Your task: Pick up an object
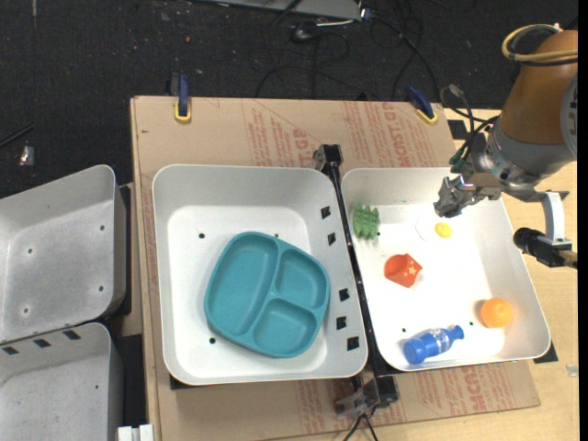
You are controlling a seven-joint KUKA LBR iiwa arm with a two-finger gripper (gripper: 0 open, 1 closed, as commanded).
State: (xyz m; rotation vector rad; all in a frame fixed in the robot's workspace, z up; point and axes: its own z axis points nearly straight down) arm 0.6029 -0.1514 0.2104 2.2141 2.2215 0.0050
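Where the left bin (pixel 175 274) holds a smooth teal plastic tray (pixel 266 294) with three compartments, the right bin (pixel 528 324) holds the small things: a spiky green toy (pixel 367 221) at its left wall, a red angular block (pixel 402 270) in the middle, a blue bottle (pixel 430 344) lying near the front, a round orange ball (pixel 496 312), and a small yellow piece (pixel 444 231). The gripper (pixel 452 200) hangs just above this yellow piece, nothing seen between its fingers; whether they are spread I cannot tell.

even overhead light, soft shadows, slightly grainy, mostly sharp.
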